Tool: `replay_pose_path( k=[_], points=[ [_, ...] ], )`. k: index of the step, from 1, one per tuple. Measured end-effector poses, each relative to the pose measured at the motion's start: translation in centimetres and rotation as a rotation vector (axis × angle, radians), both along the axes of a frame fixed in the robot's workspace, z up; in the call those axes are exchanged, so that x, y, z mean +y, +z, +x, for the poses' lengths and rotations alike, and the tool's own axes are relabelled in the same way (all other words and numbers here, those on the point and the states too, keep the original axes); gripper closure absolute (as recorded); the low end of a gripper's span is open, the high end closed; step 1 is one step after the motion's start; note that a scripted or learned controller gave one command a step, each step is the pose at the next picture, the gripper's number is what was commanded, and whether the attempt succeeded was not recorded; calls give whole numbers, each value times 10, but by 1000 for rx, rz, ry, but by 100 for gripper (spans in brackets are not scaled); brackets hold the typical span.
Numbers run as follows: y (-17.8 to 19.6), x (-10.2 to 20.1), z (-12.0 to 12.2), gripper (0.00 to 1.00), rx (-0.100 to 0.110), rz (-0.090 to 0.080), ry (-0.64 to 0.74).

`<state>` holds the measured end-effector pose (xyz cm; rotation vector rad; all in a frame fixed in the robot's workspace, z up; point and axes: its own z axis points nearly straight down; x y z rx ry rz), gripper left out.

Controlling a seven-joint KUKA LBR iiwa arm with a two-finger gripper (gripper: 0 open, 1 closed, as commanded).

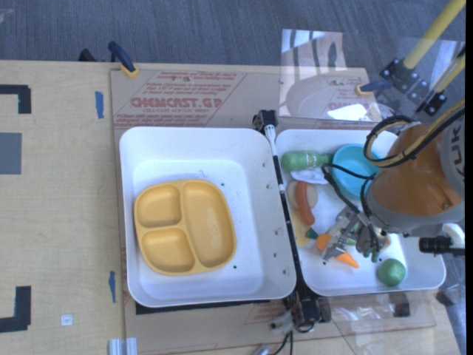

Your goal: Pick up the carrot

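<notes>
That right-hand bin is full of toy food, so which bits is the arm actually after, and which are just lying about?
Part of the job:
- carrot, small and orange, in the right bin
- gripper, down just over the carrot

Just lying about:
- hot dog
- green bottle
- blue bowl
- green ball
- yellow divided plate in the left bin

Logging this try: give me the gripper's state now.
Gripper: down in the right bin over the carrot; open or closed cannot be told.

Carrot (344, 258) hemmed by sausage (304, 203), green ball (391, 271); left bin (251, 161) w/ open margins.
</notes>
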<state>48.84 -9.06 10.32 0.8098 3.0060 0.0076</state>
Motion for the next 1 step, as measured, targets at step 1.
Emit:
replay_pose_path(
  k=[1],
  points=[
    [82, 27, -8, 100, 22, 5, -212]
  ],
)
